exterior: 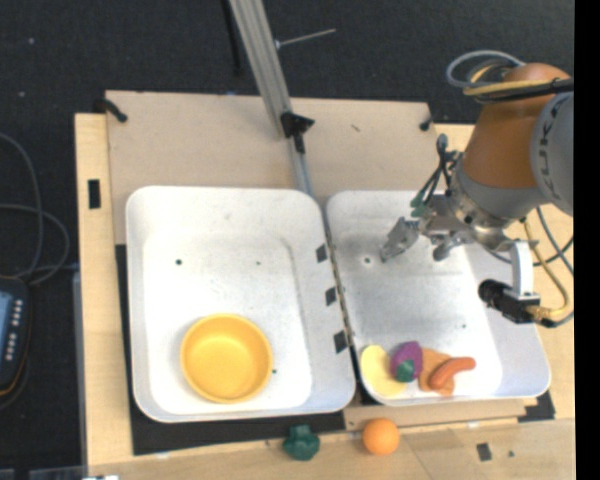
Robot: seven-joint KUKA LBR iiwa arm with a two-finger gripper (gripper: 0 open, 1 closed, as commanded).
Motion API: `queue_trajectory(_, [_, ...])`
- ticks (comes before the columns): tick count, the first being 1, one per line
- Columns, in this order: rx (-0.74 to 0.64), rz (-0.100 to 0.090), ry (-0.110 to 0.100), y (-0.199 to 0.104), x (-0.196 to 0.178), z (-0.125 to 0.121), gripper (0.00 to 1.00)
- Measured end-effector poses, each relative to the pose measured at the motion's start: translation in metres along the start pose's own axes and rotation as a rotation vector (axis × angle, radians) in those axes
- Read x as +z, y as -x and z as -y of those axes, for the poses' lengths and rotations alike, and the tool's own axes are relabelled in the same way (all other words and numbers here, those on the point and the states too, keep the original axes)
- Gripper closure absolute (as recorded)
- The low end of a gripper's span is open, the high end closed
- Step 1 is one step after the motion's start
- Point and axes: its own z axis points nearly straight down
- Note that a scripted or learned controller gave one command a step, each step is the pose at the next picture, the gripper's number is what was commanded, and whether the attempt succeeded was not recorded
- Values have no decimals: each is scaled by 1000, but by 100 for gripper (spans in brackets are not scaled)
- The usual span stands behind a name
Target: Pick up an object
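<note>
Orange carrot-shaped toy [448,370] lies beside a purple toy [407,357].

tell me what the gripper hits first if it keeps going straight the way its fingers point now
Probably the bare floor of the right bin. The gripper points down and to the picture's left over that bin's upper part, well away from the toy pile at the bin's near edge. Depth is uncertain.

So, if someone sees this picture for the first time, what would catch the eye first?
Probably the yellow bowl, bright against the left bin, in its near part. Next, the arm with its orange band reaching in from the right, its pincer with fingers apart above the right bin. Then the cluster of small coloured toys in that bin's near edge, and an orange ball on the bench in front of it.
</note>
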Motion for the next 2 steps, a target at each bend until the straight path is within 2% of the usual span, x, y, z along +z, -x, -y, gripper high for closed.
queue_trajectory(1, [1,0,1,0,0,0,0])
queue_trajectory(2, [4,2,-5,3,43,-1,0])
